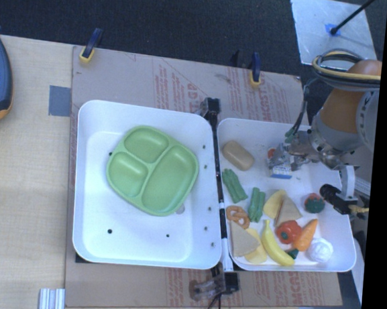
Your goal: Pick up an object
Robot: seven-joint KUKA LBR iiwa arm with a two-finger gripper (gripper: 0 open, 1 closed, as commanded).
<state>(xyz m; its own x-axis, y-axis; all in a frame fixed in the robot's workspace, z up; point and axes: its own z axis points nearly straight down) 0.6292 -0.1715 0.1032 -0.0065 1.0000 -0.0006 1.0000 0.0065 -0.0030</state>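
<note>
Pincer (pixel 284 160) low over right bin (pixel 259 131) far side, near tan bread roll (pixel 238 155); can't tell if it's gripping. Green plate (pixel 153 170) in left bin (pixel 87 175).

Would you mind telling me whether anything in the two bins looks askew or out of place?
The green divided plate lies rotated, out of line with the left bin's edges. The toy food in the right bin is jumbled but contained. Nothing looks spilled.

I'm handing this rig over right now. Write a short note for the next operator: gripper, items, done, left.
Gripper: low over the back of the right bin, near the bread roll; nothing seen held.
Items: banana, pretzel, green beans and other toy food lie in the right bin. The green divided plate sits in the left bin.
Done: no pick yet.
Left: grasp one item and lift it.
</note>
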